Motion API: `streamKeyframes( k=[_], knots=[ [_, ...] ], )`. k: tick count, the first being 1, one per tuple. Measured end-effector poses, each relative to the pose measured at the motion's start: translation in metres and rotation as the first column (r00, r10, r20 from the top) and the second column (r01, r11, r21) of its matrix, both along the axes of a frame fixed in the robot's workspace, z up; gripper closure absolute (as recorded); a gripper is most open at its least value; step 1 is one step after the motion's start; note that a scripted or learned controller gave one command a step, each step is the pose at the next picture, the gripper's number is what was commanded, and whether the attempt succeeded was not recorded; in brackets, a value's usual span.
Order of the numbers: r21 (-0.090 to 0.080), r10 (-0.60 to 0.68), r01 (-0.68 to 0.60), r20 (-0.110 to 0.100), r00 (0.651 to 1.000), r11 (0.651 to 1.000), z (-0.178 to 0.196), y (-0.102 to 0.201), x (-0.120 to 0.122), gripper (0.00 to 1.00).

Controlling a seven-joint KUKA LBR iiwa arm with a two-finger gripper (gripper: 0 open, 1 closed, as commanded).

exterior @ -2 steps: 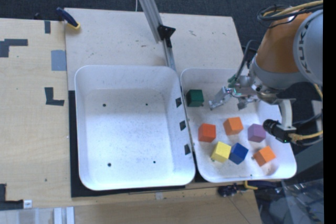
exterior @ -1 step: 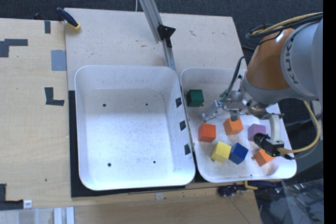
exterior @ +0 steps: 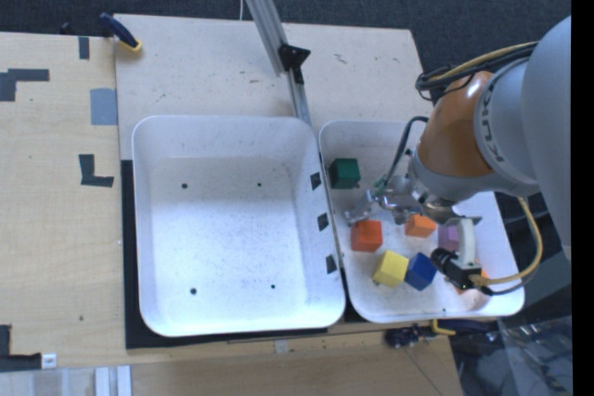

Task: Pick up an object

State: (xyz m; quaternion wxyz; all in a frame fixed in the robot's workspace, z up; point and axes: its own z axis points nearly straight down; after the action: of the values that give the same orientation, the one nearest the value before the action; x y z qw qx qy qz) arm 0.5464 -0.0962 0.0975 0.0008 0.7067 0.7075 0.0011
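Though skewed, orange block [exterior: 367, 235] axisless

My arm [exterior: 520, 121] is grey w/ an orange band. Both bins white: left bin [exterior: 148, 199] speckled w/ dark dots, right bin [exterior: 371, 134] holds a green block [exterior: 345, 172], two orange blocks [exterior: 367, 236] [exterior: 420, 224], a yellow [exterior: 391, 269], blue [exterior: 420, 272] & pale purple one [exterior: 449, 236].

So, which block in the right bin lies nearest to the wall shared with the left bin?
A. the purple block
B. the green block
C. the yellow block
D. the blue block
B: the green block sits close to the right bin's dividing wall, at the far side, while the others lie further right.
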Motion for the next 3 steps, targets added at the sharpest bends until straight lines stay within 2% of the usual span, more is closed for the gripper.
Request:
streamKeyframes(
  k=[1, 3],
  knots=[
    [0.001, 0.002, -0.002, -0.001, 1.0, 1.0, 0.011, 0.0, 0.0, 1.0],
    [-0.001, 0.0, 0.0, 0.001, 1.0, 1.0, 0.112, -0.004, 0.015, 1.0]
  ],
)
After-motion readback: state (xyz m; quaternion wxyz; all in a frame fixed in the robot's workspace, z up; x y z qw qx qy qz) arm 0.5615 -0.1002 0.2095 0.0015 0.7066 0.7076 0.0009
